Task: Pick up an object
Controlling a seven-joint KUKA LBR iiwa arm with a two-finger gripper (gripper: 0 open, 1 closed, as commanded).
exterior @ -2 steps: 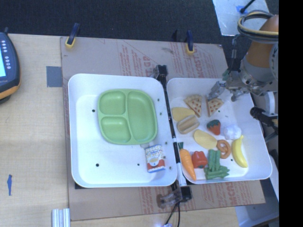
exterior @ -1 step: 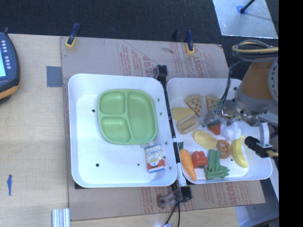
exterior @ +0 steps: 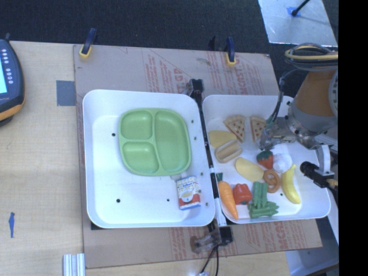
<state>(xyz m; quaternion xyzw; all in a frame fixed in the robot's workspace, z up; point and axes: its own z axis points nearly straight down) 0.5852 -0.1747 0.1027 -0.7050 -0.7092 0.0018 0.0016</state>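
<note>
On the bench, right bin (exterior: 322, 211) holds gripper (exterior: 269, 138), state unclear, with strawberry (exterior: 264, 158) just below and waffles (exterior: 236, 126) beside.

Two shallow white bins sit side by side: the left bin (exterior: 98, 171) holds one green divided plate (exterior: 155, 141) and one small carton (exterior: 188, 192). The right bin (exterior: 310, 211) holds two waffle wedges (exterior: 236, 126) (exterior: 257, 125), one hot dog bun (exterior: 228, 150), one pale yellow round piece (exterior: 219, 137), one yellow lemon-like piece (exterior: 249, 169), one banana (exterior: 290, 185), one carrot (exterior: 227, 199), one red pepper (exterior: 242, 192), one bunch of green beans (exterior: 261, 201), one brown ring (exterior: 271, 180) and one strawberry-like red piece (exterior: 264, 158). Two clamps (exterior: 87, 45) (exterior: 230, 52) grip the board's far edge.
</note>
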